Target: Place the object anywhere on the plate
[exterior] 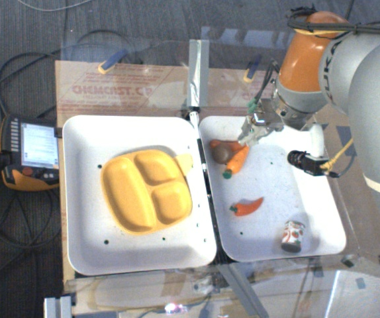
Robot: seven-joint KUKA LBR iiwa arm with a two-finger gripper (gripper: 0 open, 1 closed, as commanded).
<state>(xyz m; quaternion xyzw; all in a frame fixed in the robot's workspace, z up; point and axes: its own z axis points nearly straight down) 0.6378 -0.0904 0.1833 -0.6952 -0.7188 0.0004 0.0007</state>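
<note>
Two bins: carrot (237, 159) lies in the right one, pincer (255, 128) touching its top end, grip unclear from here. Seat it squarely before lifting toward the plate (148, 189).

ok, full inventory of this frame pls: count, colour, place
plate: 1, yellow, three compartments, in left bin
bins: 2, white, side by side on bench
carrot: 1, orange, right bin, upper left, under the claw
brown item: 1, brownish, touching the carrot's left side
chili pepper: 1, red-orange, right bin centre
small can: 1, white and red, right bin, lower right
pendant: 1, orange with screen, floor left of bench
arm: 1, grey and orange, from right
claw: 1, above the carrot
</note>
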